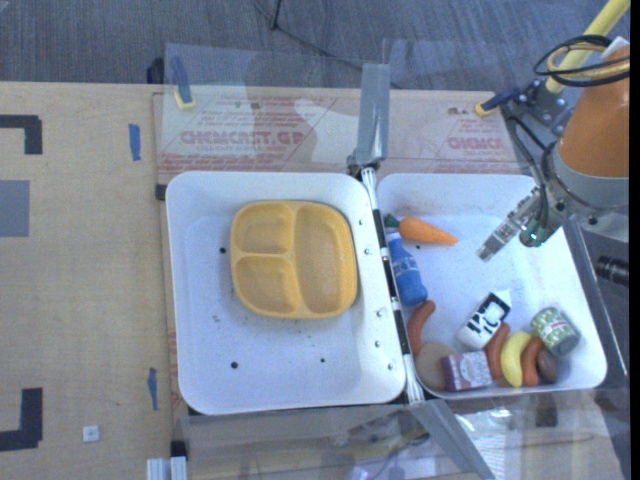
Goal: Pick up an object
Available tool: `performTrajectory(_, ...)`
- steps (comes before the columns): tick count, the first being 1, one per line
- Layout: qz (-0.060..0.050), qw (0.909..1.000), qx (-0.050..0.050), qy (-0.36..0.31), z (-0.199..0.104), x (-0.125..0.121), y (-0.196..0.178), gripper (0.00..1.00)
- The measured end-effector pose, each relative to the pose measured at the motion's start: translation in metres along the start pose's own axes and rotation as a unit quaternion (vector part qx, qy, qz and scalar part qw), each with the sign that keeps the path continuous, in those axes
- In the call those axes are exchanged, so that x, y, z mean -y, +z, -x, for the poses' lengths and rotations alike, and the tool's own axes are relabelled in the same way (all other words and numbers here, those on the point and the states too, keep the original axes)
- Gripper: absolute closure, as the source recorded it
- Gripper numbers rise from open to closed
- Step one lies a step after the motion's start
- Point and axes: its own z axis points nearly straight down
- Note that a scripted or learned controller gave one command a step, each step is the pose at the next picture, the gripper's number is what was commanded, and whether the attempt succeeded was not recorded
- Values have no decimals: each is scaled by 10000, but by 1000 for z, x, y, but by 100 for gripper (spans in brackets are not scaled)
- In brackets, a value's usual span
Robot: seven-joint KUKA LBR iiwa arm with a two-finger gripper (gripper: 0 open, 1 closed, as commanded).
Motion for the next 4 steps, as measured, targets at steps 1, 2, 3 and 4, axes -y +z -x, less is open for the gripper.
performTrajectory(1, -2, 10000, -2, -1, 0, 0, 0, 0)
performTrajectory(2, 70, 9998, 74, 160, -21, 70, 97, 0)
performTrajectory(3, 62, 9999, 98, -104, 8, 24, 94, 0)
performTrajectory(4, 98, 9998, 147, -95, 12, 23, 84, 100)
